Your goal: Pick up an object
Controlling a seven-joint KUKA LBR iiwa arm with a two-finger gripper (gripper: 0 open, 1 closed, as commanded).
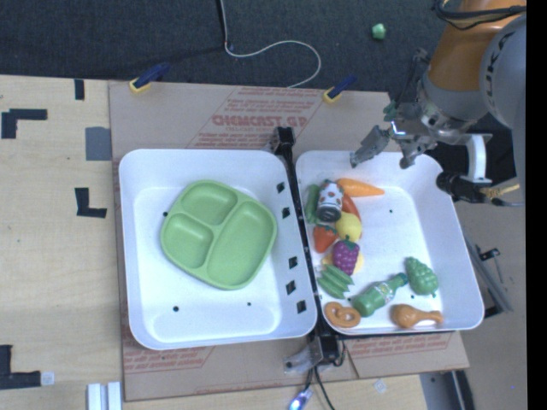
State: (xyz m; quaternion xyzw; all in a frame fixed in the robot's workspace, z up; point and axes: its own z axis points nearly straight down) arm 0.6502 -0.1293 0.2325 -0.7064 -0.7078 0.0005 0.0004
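1. Claw hangs over the far rim of the right bin, fingers spread apart, nothing between them.
2. Right bin holds a loose pile of toy food along its left wall: carrot, a small can, a lemon, grapes, a green pod.
3. Along the near wall: a pretzel, a green bottle, a broccoli piece, a drumstick.
4. Left bin carries a green divided plate, well apart from the claw.
5. Nearest candidate is the carrot. It lies just toward the camera and slightly left of the claw, long axis running roughly left-right across the bin, thin tip pointing right.
6. Judgement: a short descent forward and down would reach it; fingers would need to straddle the carrot across its narrow width.
7. Risk: the can touches the carrot's blunt end and may crowd 1 finger.
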